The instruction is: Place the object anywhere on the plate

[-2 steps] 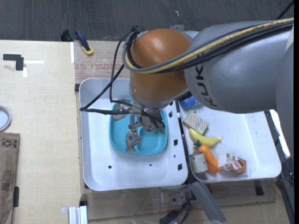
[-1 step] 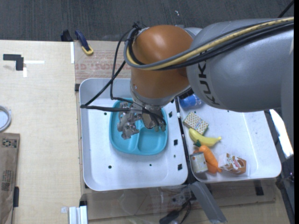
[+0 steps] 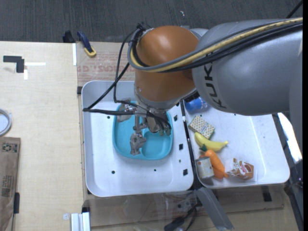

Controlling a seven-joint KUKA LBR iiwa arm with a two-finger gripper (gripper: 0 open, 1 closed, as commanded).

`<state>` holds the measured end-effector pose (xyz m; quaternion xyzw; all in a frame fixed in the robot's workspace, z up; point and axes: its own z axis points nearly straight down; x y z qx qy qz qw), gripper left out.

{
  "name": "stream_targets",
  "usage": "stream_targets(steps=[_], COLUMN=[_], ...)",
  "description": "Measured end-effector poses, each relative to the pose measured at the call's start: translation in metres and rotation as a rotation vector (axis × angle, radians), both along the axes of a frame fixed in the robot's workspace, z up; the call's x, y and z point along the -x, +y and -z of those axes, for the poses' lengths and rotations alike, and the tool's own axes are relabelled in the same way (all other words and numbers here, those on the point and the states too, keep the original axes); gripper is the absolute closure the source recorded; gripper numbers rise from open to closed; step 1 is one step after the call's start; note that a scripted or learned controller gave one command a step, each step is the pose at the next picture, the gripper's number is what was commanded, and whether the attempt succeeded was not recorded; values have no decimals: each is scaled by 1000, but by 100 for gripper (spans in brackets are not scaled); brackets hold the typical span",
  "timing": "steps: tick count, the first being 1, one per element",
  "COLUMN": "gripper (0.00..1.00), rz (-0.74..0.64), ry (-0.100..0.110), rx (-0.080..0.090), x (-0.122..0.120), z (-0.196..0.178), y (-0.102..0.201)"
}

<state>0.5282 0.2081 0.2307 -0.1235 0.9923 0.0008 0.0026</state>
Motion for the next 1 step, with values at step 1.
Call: stream_targets(steps=[1], gripper=[100], rz=[5], ry=[-3], rx=[-2], x=[-1], z=[-9], y=[0])
